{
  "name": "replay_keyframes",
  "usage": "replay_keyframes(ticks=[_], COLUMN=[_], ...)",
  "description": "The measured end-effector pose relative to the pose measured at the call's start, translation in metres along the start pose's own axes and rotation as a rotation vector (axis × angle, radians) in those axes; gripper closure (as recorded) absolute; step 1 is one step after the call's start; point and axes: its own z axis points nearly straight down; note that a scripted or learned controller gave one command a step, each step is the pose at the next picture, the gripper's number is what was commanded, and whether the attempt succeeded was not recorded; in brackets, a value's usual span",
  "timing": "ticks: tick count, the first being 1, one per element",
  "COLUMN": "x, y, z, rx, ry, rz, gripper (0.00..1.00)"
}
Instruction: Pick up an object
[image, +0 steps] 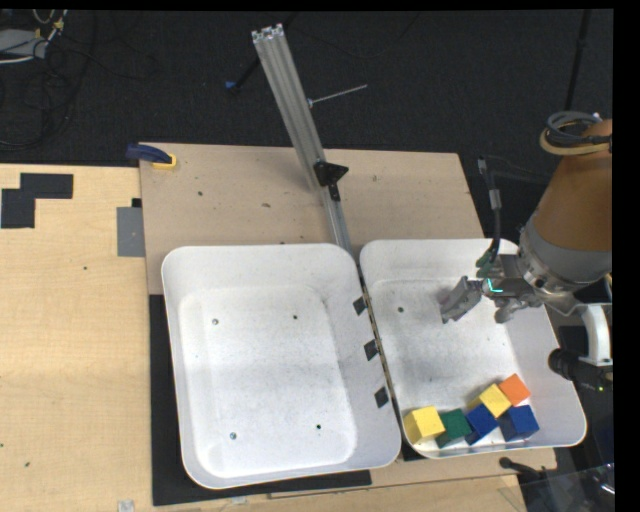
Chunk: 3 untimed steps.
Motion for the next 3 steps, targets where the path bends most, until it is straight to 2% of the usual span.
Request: replay_keyframes(ticks=[2, 3], x=[-0.008, -0.002], y=[-0.003, -0.001], z=[0.090, 0.152], rx=[0.006, 0.003], ry=[0.001, 0.001], rz=[-0.002, 0.000], gripper=[0.00, 0.00])
